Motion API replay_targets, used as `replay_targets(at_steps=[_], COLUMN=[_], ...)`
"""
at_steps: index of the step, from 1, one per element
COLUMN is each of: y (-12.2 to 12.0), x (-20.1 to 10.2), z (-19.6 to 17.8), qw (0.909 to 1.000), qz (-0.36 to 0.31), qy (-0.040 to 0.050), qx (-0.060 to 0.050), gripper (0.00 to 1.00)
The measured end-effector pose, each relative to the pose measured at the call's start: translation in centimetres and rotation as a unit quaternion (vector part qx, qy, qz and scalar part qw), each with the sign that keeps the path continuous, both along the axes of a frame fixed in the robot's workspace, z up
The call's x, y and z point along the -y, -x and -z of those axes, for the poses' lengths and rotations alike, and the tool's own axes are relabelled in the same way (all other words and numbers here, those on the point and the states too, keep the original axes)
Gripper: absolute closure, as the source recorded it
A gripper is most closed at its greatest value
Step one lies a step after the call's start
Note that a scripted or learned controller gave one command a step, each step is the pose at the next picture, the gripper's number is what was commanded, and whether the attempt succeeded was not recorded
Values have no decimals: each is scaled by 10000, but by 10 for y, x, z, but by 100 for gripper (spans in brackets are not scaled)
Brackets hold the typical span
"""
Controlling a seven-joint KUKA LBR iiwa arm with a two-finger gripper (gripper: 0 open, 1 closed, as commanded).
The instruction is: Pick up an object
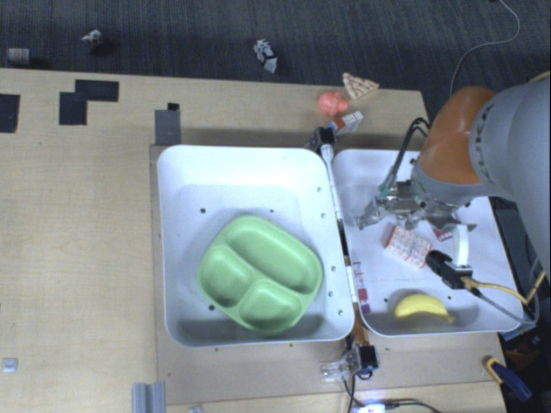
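Observation:
My gripper (398,211) hangs low over the upper middle of the right bin (362,172), under the grey arm with its orange band (455,141). Just below it lies a flat pink-and-white patterned packet (406,246), close to the gripper; I cannot tell whether they touch. A yellow banana (422,306) rests near the right bin's front wall. In the left bin (181,179) a green divided plate (260,271) lies slightly tilted at the middle front.
On the bench behind the bins lie a pink lump (332,103), a tan wedge (360,85) and a small orange-and-white thing (348,123). A rail (337,222) separates the two bins. Dark carpet with scattered bits lies beyond the bench.

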State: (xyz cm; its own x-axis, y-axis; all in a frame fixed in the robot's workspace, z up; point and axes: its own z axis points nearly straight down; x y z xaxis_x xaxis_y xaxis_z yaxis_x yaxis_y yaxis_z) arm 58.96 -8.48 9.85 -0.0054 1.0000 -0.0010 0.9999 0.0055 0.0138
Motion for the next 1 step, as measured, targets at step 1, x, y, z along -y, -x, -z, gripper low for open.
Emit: replay_targets(at_steps=[1], y=[15], x=[-1], z=[12], qw=[10000], qz=[17], qy=[0], qx=[-26], gripper=[0])
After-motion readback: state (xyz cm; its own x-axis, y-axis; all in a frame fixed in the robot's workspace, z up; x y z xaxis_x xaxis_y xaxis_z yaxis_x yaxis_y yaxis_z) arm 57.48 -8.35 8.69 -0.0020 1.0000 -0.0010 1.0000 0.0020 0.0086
